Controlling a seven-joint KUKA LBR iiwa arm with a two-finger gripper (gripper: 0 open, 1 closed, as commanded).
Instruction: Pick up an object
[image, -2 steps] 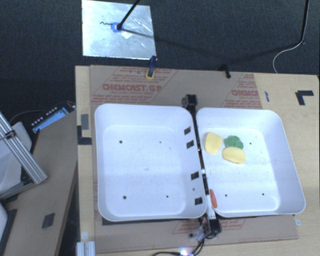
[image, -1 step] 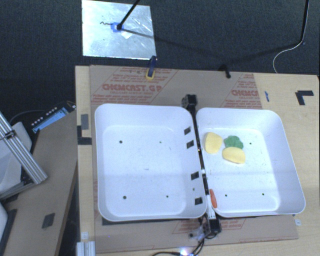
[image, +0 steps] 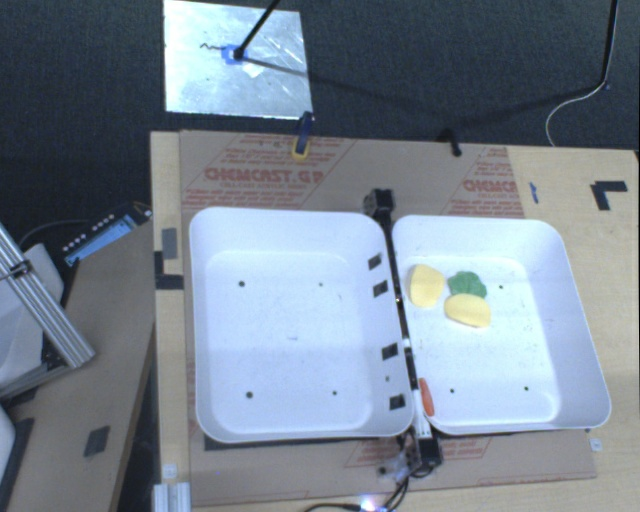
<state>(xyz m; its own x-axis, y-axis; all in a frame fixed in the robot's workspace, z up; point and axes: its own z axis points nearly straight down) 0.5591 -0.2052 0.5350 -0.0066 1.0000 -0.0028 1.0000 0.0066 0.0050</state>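
You have two shallow white bins side by side on the bench. The right bin (image: 560, 300) carries everything worth reaching for. Three small things sit clustered toward its far left part: a pale yellow piece (image: 426, 286) close to the dividing wall, a green piece (image: 467, 284) just to its right, and a second yellow piece (image: 468, 312) nearer to you, touching or almost touching the green one. They lie flat on the bin floor, bunched together, so any of them serves as the object to pick; the left yellow one stands a little freer than the other two, which probably makes it the easiest target.

A small orange thing (image: 427, 398) lies along the seam between the bins at the near end, pressed against the black clips that join the two rims. It looks wedged low against the wall, so judge it a poor choice for a two-finger grasp.

The left bin (image: 215, 330) shows its bare floor with a few dark dots.

As for the tool, you cannot tell whether it is wide or narrow, and nothing in the bins is lifted, so the pick has not begun. When you approach, expect the crowding of the green and near yellow pieces to risk a double contact or a nudge.
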